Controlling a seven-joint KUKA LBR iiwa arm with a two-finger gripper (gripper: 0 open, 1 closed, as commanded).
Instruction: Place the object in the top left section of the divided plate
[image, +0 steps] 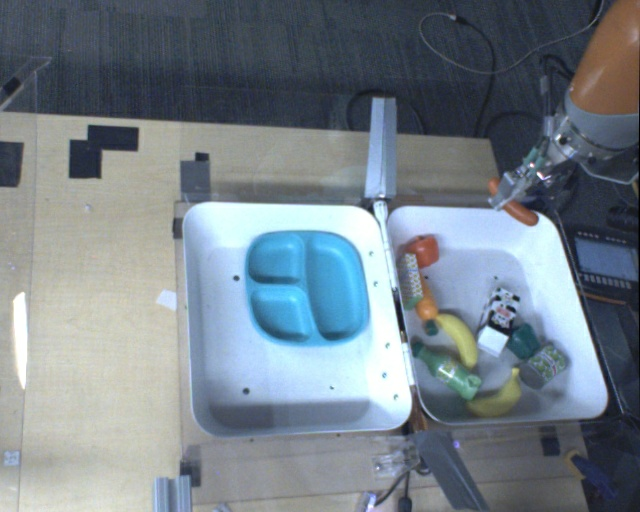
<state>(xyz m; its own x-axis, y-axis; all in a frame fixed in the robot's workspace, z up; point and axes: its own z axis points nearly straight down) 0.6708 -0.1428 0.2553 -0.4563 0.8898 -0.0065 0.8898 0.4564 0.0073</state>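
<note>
Small orange elongated object (520, 211): sits at the far rim of the right shallow white bin (590, 400), directly under the tip of the two-finger gripper (518, 187). Touches or nearly touches that tip; cannot tell whether clamped or merely lying on the rim. Cannot tell the claw's state either, wide or narrow, too small and blurred at this slant.

Blue three-part divided plastic plate (305, 285): lies flat in the middle of the left shallow white bin (215, 380), well apart from the orange object. Shows two smaller sections on the left, one above the other, and one long section on the right. Holds nothing in the top left section.

Inside the right bin: an orange-red block (425, 250) near the far left corner, just beside a slim printed packet (410, 272) along the left wall. Below these, a small orange ball (428, 308), a yellow plastic banana (460, 338) and a green bottle (447, 370) on its side. Near the front wall, a second yellow banana (497, 398). Toward the right, a black-and-white patterned carton (500, 310), a dark green piece (523, 342) and a grey-green cube (543, 365), close together.

Above the gripper, the grey arm with its orange band (610, 55), reaching in from the upper right.
</note>
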